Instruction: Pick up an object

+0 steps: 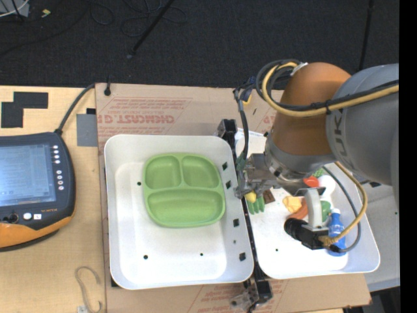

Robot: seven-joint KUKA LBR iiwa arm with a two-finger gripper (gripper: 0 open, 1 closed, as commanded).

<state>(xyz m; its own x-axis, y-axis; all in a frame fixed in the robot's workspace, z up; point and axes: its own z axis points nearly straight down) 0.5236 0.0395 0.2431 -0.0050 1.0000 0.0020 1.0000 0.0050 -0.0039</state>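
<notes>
Pincer (pixel 253 191) is down in the right bin (pixel 280 263), hard against that bin's left wall, right at the seam between the two bins. Can't tell if it's open or closed, since the arm (pixel 313 122) covers most of it from above.

Pickable stuff is all in the right bin. Relative to the pincer:
- small green piece (pixel 256 205): just below it in the view, on the bin floor. Touching or only beside it, can't tell.
- flecks of yellow and brown right at the pincer itself, too small to identify.
- yellow piece (pixel 294 204): near, to its right and a little lower.
- orange-red piece (pixel 313 182): further right, about level with it, tucked at the edge of the arm's grey body.
- blue piece (pixel 335 228): well apart, right and down, toward the bin's lower right corner.

Other side of the pincer:
- left bin (pixel 130 256): immediately left, its right wall next to the pincer.
- green plate (pixel 184 189): left of the pincer, across that wall, lying flat in the middle of the left bin. Three compartments, two small on top, one long below.
- cardboard sheet (pixel 150 113): under both bins, printed side up, sticking out beyond them up and left of the pincer.
- handheld screen (pixel 29 181): far left of the pincer on the table (pixel 39 266), display lit, orange underside.
- loose cord loop (pixel 88 285): far left and down, on the table off the left bin's lower corner.
</notes>
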